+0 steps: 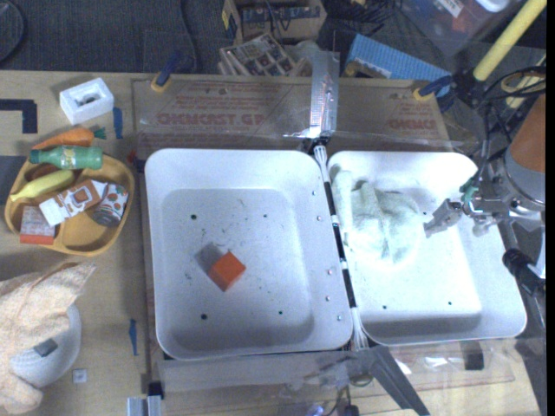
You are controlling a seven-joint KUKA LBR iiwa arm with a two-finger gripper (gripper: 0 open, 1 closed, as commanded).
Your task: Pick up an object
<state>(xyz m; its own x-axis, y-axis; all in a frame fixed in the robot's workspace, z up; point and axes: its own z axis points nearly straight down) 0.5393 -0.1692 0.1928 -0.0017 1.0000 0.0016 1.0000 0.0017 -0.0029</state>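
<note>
An orange cube (228, 270) lies in the middle of the left bin (173, 180), casting a small grey shadow to its upper left. A crumpled white and pale green cloth (380, 218) rests in the upper left part of the right bin (460, 310). My gripper (444, 216) hangs over the right bin, just to the right of the cloth and pointing left towards it. Its tip is close to the cloth's right edge, and nothing is visibly held. The arm comes in from the right edge.
A wooden bowl (82, 243) of toy food sits left of the bins, with a small white box (87, 100) behind it and a beige cloth (39, 306) in front. Cables and a yellow pole (513, 29) crowd the back right.
</note>
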